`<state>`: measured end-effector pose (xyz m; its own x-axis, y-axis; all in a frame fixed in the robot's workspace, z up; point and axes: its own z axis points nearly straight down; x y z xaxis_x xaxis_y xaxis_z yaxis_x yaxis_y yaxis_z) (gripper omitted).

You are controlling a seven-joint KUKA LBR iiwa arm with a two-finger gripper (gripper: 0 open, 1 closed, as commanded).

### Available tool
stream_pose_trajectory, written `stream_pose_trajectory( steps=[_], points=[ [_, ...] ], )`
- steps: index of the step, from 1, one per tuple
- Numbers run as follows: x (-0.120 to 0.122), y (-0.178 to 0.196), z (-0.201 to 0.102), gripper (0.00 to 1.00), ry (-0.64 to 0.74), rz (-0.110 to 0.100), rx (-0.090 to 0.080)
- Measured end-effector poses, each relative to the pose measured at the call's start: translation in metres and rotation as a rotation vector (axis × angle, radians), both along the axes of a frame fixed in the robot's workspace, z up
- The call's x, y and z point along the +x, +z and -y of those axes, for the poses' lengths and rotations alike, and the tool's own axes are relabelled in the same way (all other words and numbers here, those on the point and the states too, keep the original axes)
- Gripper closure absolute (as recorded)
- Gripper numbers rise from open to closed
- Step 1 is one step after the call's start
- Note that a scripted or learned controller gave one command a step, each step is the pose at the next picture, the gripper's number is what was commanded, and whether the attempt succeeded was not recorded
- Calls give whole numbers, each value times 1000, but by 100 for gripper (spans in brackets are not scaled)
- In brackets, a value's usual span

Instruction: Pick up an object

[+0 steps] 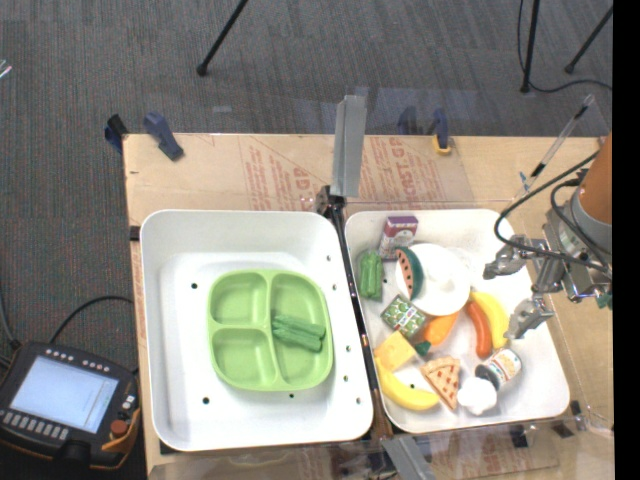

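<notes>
The right bin (548, 368) holds the objects to pick from, a heap of toy food crowded together. Counted, there are two bananas: one banana (405, 390) lies at the near left of the heap, and a second banana (493, 308) lies toward the right, just beside an orange-red sausage (481, 330). One pizza slice (442, 378) lies touching the near banana, and one cheese wedge (395, 351) sits just above that banana. One carrot (438, 329) lies in the middle, next to one small green carton (403, 314). One watermelon slice (408, 275) leans against one white bowl (441, 279), one purple and white carton (398, 234) stands at the far side, and one green pickle (370, 274) lies along the left wall. One small tipped bottle (497, 369) lies near the right front, with one white egg-like piece (477, 397) just below it.

The end effector (527, 290) hangs over the right edge of this bin, its two fingers spread wide apart with nothing between them; the lower finger (527, 318) is near the bottle and the sausage.

The left bin (165, 268) carries one green divided plate (268, 330) with four compartments, and one bundle of green beans (298, 332) lies across its right side.

Both bins rest side by side on the tabletop (230, 173). One handheld control pendant (65, 403) lies at the lower left, off the tabletop.
</notes>
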<state>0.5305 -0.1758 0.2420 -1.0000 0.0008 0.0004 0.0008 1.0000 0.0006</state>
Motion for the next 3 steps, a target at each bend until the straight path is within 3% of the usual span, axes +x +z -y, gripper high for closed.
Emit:
stream_pose_trajectory(
  steps=[1, 2, 3],
  points=[
    [-9, -156, 35, 0, 59, -1, 1],
    [16, -156, -15, 0, 149, -2, 1],
    [18, -145, -18, 100, 159, 1, 1]
  ],
)
